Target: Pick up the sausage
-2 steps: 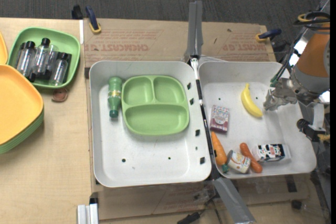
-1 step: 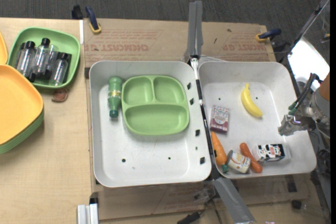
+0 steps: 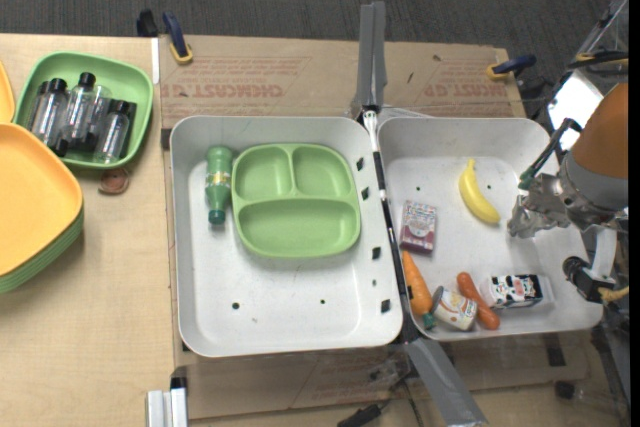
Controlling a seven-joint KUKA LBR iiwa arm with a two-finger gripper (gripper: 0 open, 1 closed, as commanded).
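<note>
On the wooden bench, the gripper (image 3: 527, 218), its opening indiscernible, hovers over the right bin (image 3: 440, 150), apart from the sausage (image 3: 477, 300).

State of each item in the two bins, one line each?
Sausage: lying flat, right bin, ungrasped.
Carrot: lying by the divider.
Banana: lying loose.
Green bottle: on its side, left bin.
Green tray: upright, nothing in its compartments.
Gripper: above right bin.
</note>
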